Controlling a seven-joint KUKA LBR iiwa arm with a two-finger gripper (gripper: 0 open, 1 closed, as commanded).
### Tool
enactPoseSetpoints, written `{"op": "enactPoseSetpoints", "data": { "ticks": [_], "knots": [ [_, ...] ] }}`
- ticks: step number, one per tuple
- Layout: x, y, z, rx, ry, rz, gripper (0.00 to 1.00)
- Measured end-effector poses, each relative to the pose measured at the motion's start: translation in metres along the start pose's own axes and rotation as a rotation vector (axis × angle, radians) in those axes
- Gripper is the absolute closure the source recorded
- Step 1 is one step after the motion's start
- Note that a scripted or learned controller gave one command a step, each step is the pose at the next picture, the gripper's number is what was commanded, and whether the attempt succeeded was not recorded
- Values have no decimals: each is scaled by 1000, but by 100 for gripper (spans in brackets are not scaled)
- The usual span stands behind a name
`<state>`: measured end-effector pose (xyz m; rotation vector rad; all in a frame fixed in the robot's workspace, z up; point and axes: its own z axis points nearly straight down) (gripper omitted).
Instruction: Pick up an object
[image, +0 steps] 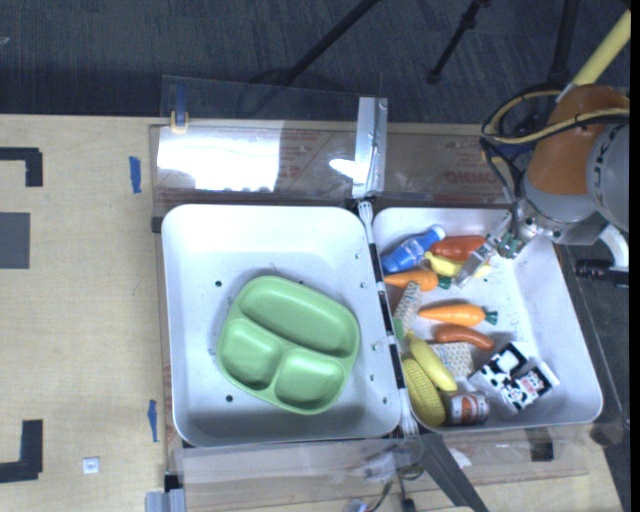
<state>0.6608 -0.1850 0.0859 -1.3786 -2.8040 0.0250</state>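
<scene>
Arm enters from the upper right of the frame, grey body with the orange band above the wrist. Claw sits low over the upper part of the right bin, tip right at the yellow piece and the red-orange item. Can't tell if the claw is released or clenched; nothing visibly between its tips.

Right bin is crowded along its left side:
- blue bottle tilted, near the upper left corner
- carrot lying across the middle, a darker orange-red piece just below it
- corn cob and a yellow banana-like piece against the left wall, lower half
- small can at the bottom edge
- black-and-white carton lower right of the pile

Open room in the right bin: the strip along its right wall and the upper right corner, under the arm. The pile touches the divider between the 2 bins.

Left bin holds 1 thing, a green 3-compartment tray, tilted, centre to lower part. Bare white floor all around it, most at the top and left.

Worktop is light wood, black markers at the left edge of the frame, blue tape bits near the left bin. Clear panel stands behind the left bin. Dark carpet across the top, tripod legs and a yellow-black cable at upper right.
</scene>
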Motion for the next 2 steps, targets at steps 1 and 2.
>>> {"op": "enactPoseSetpoints", "data": {
  "ticks": [1, 2],
  "knots": [
    [2, -6, -5, 18, 12, -2, 100],
    [39, -2, -122, -27, -9, 294, 100]
  ]
}}
